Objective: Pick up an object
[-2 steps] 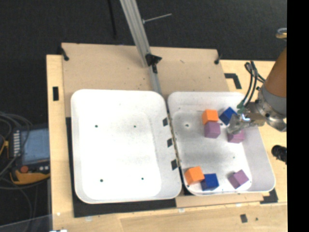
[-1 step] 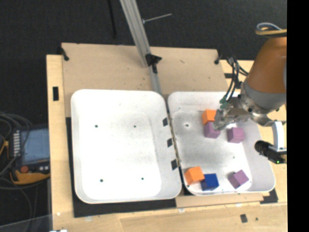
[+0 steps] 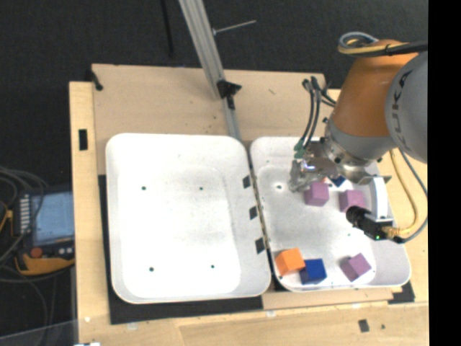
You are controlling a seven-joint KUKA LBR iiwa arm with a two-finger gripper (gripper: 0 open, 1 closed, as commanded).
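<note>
The gripper [image 3: 308,177] hangs over the right bin [image 3: 403,269], beside a purple block [image 3: 316,193] — whether its jaws are wide or narrow cannot be told. The block looks light, rigid, flat-sided — best pinched across opposite faces.

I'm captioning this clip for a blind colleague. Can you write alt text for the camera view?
A grey and orange arm reaches from the right into the right bin, its gripper beside a purple block near the bin's back. Another purple block lies near it, and an orange block, a blue block and a third purple block sit along the front edge.
</note>
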